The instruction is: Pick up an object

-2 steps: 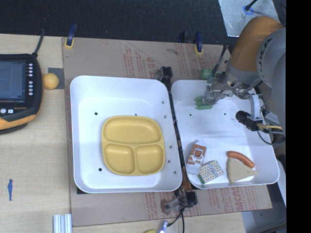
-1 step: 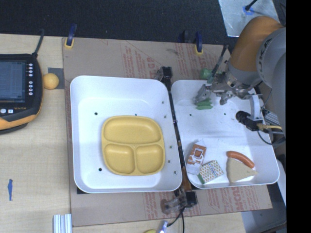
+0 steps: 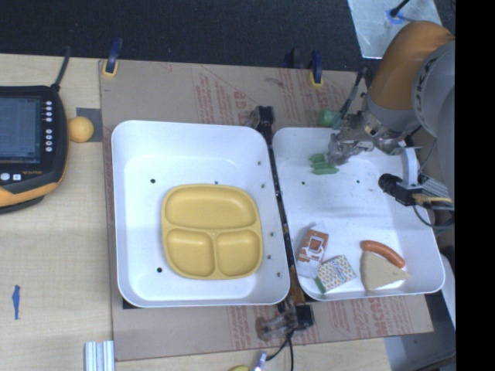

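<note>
Nearest you, along the front wall of the right bin, sit a pale wedge of cheese with a red-orange sausage touching its upper edge, a small patterned packet and an orange-and-white carton just beside it. Look to the far end of that same bin and you find the gripper, lowered to the bin floor near the back left corner. Right at its tip lies a small, flat, dark green piece, touching or almost touching the fingertips. You cannot tell from this angle whether the fingers are spread or closed, nor whether the green piece sits between them. In the left bin you see a yellow three-compartment plate, lying flat near the middle.
</note>
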Action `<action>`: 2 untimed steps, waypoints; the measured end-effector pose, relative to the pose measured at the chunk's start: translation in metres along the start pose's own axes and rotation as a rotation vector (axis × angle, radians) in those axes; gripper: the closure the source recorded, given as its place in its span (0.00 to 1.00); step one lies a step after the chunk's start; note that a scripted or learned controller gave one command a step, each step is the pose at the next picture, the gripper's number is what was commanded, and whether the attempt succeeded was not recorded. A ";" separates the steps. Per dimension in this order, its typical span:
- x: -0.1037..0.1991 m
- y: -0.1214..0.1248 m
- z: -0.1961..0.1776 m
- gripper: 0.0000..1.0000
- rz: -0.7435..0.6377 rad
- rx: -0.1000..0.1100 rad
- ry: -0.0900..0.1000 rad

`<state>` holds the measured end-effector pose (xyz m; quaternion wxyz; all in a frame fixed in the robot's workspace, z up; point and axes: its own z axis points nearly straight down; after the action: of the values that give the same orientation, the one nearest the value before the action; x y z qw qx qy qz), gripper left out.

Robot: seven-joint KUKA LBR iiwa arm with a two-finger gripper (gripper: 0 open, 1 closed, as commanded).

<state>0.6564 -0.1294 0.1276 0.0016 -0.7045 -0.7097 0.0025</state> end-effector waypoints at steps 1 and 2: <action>0.000 0.000 0.000 0.00 0.000 0.000 0.000; -0.001 0.000 -0.010 1.00 -0.001 -0.001 -0.001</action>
<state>0.6566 -0.1304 0.1381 0.0011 -0.7041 -0.7101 0.0024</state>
